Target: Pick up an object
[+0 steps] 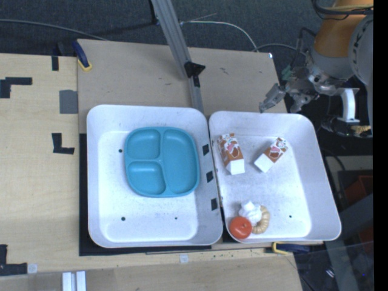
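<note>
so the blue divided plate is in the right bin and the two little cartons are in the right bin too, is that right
Not quite. The camera view shows the blue divided plate lying in the left bin, not the right one. The rest holds: the two little cartons are in the right bin.

Teal plate (162, 162), white bins (106, 223)

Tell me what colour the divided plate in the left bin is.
Light blue, a plain teal shade; the plate shows clearly in the camera view.
</note>
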Controlling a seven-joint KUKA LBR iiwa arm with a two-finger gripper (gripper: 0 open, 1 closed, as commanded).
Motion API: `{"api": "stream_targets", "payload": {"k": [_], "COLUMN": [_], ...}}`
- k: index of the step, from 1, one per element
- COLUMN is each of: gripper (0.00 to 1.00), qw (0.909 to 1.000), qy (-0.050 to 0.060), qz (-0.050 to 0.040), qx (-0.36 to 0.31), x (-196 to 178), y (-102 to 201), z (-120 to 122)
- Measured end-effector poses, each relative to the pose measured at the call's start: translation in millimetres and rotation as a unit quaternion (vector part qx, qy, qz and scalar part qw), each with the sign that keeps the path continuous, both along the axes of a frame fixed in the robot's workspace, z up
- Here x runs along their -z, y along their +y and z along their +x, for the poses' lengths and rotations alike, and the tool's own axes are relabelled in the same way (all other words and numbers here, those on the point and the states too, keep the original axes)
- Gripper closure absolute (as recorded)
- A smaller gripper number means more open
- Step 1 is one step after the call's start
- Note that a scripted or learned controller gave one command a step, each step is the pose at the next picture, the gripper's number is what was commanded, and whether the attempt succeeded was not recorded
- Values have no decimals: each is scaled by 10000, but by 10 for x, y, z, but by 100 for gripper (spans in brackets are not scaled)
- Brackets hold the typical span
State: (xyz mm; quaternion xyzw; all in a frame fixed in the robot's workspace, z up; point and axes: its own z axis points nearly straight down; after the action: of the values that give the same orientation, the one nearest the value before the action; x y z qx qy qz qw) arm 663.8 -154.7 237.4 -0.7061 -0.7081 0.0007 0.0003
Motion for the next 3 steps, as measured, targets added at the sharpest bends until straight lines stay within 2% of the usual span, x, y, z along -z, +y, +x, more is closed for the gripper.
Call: {"api": "stream_targets", "payload": {"k": [1,2,3], "gripper": [0,0,0], "qw": [10000,10000,10000], "qy": [2,20,25], "qz": [-3,2,0], "qx": [1,1,7], "x": [0,445,925], "y": [-2,50,-24], "z": [-1,-5,-23]}}
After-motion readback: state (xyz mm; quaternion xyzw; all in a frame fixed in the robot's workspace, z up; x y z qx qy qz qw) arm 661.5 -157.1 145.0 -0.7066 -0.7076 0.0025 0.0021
